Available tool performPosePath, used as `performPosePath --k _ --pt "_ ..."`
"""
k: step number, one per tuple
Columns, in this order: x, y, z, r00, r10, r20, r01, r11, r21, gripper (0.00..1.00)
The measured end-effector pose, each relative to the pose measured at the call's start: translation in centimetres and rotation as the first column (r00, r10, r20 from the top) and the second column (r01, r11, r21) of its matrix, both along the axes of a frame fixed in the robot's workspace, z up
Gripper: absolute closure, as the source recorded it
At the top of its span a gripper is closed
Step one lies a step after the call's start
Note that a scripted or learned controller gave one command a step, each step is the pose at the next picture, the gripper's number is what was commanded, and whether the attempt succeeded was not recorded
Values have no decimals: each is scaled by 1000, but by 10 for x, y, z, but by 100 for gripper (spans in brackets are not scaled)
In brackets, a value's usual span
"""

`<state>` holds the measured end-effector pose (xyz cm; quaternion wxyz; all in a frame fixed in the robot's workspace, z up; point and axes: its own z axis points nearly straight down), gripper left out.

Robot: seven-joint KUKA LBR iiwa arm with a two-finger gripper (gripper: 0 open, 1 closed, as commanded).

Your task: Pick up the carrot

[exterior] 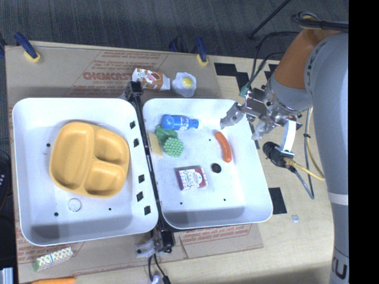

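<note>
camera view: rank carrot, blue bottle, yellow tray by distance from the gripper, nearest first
From the gripper, by how they lie in the picture:
1. carrot, right bin, just below-left of the gripper.
2. blue bottle, right bin's upper left part.
3. yellow tray, left bin, far side from the arm.

Even, fairly bright overhead light; the white bins (195, 212) are near washed out, with soft grey shadows along their near walls; the whole view is slightly soft and grainy; the dark floor (118, 10) beyond stays dim.
</note>
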<state>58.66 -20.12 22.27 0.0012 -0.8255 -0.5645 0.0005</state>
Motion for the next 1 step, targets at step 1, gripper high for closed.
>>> performPosePath --k 1 --pt "10 10 -129 996 -94 1 94 996 6 0"
